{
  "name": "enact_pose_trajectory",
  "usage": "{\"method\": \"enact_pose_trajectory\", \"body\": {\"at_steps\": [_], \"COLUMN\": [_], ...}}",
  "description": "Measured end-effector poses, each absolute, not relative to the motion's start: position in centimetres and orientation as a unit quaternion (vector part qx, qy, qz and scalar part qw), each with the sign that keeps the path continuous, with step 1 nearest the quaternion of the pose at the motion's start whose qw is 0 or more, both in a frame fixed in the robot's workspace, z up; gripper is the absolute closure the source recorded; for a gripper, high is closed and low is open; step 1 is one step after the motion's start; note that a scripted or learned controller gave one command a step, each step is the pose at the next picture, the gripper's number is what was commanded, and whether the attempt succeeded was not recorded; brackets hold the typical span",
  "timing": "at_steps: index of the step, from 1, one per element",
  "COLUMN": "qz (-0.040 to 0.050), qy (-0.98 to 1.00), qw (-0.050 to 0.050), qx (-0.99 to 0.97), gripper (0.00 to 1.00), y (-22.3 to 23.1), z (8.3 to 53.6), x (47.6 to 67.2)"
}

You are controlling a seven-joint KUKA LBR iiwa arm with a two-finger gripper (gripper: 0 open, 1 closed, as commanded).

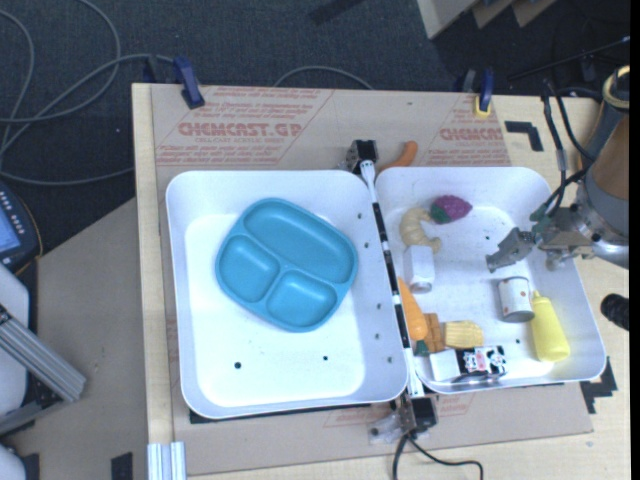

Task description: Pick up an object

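A: The counter is brown board with red letters. On it sit two white bins. The left bin holds a big blue plate, smooth, with three rounded dips.

B: And the right bin?

A: Small things, all close together. A shiny little can, a soft yellow bottle touching it, a white tube, a curved tan piece, a bumpy purple ball, a long orange stick and a straw-colored brush.

B: What is the arm doing?

A: The hand hangs just above the can (nothing sits between the fingers). The fingers look spread.

B: So the picking has not happened yet?

A: It seems so. The arm is lining up. Next it likely needs to drop down around the round can and squeeze. The can could roll away.
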State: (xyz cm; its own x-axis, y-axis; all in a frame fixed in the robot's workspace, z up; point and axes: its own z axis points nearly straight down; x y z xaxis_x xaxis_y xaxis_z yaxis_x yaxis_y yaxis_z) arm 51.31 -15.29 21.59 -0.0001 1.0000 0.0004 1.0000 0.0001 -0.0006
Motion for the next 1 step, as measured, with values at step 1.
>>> {"method": "enact_pose_trajectory", "body": {"at_steps": [1], "qz": [0.0018], "qy": [-0.706], "qw": [0.002], "qx": [-0.709], "gripper": [0.00], "y": [-21.50], "z": [10.67], "x": [51.09]}}
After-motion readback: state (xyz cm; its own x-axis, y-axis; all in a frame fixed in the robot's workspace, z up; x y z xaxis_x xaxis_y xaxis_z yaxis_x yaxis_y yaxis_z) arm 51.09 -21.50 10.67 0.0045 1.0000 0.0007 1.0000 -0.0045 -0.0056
